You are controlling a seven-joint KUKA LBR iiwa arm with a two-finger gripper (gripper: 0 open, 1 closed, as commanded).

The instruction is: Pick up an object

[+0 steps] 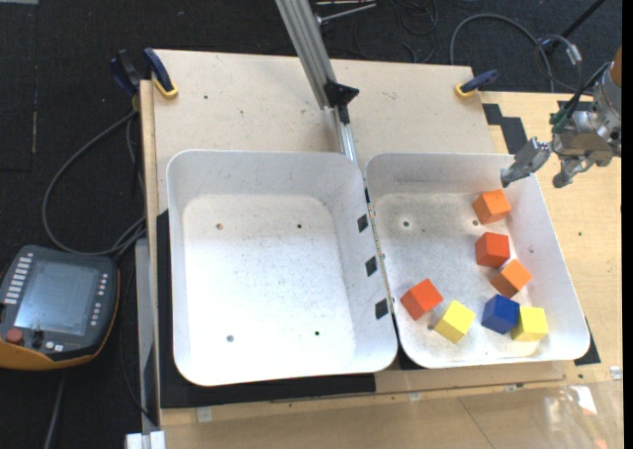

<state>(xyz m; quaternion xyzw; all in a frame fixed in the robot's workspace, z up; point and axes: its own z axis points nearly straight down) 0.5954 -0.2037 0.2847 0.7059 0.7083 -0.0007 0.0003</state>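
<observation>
Down at the front of the right bin sit the blocks closest to the camera: a yellow block, a blue block and a second yellow block that touches the blue one. Just behind them are an orange-red block and an orange block by the right wall. A red block sits a little farther back, and the top orange block is the farthest one.

The job has hardly begun, I think. Every block lies flat on the bin floor and none is lifted. The gripper hangs above the right bin's far right corner, near the top orange block but not touching it. Its two fingers are spread apart with nothing between them. It must come down, close on one block and lift it.

The top orange block has free floor on its left and front, so it looks easiest to grab. The blue and yellow pair are packed tight, and the orange block hugs the wall, so fingers could bump there. The left bin has lots of open floor. Between the bins stands a metal pole, well away from the gripper
</observation>
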